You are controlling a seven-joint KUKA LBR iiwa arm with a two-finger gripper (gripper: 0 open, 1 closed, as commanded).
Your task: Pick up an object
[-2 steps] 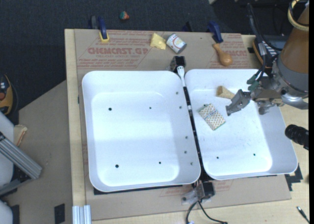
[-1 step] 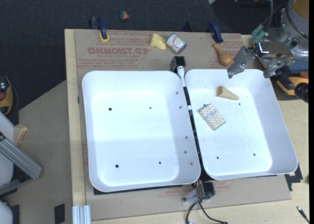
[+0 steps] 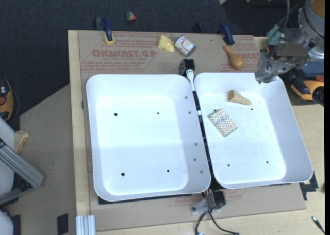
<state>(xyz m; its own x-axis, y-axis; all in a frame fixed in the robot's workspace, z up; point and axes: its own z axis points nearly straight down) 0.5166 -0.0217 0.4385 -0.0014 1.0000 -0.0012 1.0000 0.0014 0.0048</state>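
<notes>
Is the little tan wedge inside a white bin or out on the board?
Inside. The tan wedge lies on the floor of the right bin, near its far edge, beside a small patterned packet.

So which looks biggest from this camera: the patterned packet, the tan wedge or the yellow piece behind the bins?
1. Patterned packet, largest.
2. Tan wedge and yellow piece look alike; the yellow one lies farther from the camera, so I won't rank them.
</notes>
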